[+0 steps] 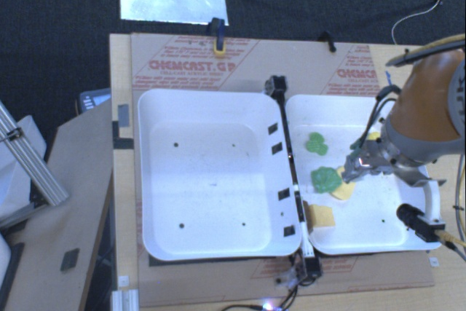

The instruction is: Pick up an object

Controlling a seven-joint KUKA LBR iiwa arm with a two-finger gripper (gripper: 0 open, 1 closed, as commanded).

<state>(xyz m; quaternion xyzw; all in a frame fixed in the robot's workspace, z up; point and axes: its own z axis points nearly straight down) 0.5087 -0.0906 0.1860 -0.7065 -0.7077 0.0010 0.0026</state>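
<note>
The green lump (325,179) is what I want to grab, I think. It sits in the right bin (364,240), near the wall in the middle, touching a flat yellow piece (342,191) at its 4 o'clock. My gripper (352,172) is low over the bin, just at the lump's 3 o'clock side. I cannot tell if it is apart or together, because the wrist hides the tips. I see nothing held in it.

A second green bit (316,143) lies at 12 o'clock from the lump, a little apart. A tan block (320,216) rests at 6 o'clock, by the bin's front corner. All the toys are in the right bin, so my arm (429,109) leans in there from 3 o'clock. The left bin (156,178) is where I could drop things later.

I think the grab is not done yet.
</note>
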